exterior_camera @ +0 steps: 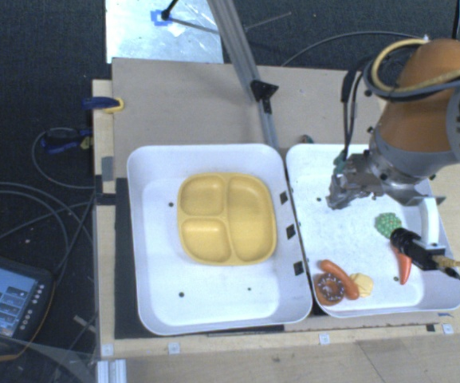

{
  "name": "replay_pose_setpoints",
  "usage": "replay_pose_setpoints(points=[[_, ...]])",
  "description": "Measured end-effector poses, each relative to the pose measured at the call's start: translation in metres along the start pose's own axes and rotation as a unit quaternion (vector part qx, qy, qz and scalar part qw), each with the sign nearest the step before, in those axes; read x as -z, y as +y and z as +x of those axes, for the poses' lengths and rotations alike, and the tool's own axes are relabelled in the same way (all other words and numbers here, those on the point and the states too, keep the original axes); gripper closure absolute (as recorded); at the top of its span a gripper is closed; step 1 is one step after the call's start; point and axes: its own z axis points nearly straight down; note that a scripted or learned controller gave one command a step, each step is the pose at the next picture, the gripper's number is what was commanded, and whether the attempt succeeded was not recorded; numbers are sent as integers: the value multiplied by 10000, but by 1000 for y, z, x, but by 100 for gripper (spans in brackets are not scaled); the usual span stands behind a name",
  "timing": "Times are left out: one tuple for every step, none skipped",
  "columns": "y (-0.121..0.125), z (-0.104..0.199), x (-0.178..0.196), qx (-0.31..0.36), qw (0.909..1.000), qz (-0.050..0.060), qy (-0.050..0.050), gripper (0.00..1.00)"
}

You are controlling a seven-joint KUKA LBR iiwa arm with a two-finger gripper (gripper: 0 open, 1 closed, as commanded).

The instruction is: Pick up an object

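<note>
The worktop [214, 102] carried two bins; in the right bin [317, 166], a light, stiff toy carrot [403, 268] invited a mid-body grasp. The end effector [340, 194] hovered, its state unclear.

Dark carpet floor [22, 70], tan bench top [309, 86], loose cables [46, 198]

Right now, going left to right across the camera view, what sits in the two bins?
Yellow divided plate in the left bin → in the right bin: donut → pale yellow piece → green broccoli-like toy → carrot.
</note>
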Motion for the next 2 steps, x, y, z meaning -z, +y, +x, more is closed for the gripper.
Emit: replay_pose_setpoints(points=[[0, 58, -6, 1, 10000, -2, 3, 100], [4, 111, -5, 2, 10000, -8, 2, 100]])
